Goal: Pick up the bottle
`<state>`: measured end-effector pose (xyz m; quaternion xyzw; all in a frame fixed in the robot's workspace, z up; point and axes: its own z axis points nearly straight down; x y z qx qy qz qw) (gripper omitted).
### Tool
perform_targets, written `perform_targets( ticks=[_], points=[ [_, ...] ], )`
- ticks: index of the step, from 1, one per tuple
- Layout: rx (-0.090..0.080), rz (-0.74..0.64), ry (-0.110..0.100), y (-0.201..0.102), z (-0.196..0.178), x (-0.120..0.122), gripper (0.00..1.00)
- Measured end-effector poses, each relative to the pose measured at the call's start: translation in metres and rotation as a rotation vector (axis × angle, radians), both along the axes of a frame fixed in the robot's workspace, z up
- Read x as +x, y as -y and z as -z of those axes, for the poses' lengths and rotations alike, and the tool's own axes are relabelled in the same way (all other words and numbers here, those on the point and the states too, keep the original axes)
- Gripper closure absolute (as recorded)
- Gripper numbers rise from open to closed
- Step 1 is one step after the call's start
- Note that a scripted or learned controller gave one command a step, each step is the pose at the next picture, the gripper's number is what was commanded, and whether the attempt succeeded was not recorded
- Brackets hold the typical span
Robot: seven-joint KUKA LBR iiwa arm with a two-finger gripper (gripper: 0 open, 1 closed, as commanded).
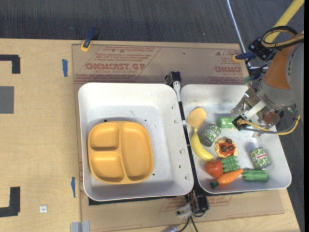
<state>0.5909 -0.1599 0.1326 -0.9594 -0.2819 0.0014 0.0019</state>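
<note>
Your hand (248, 111) hangs over the right bin (217, 103), and you cannot tell if it is open or holding anything; the bottle (259, 157) lies just below it in the view, near the cucumber (255, 176).

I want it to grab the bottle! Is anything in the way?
Nothing visible. The end effector hangs over the right bin; bare white floor lies between it and the bottle. The cucumber sits past the bottle.
</note>
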Motion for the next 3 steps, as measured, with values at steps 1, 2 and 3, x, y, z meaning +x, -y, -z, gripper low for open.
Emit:
perform_targets(
  ticks=[1, 2, 3],
  points=[
    [0.000, -0.001, 0.000, 0.000, -0.010, 0.000, 1.00],
    [0.000, -0.217, 0.005, 0.034, 0.045, -0.036, 1.00],
    [-0.002, -0.500, 0.005, 0.056, -0.027, -0.059, 1.00]
  ],
)
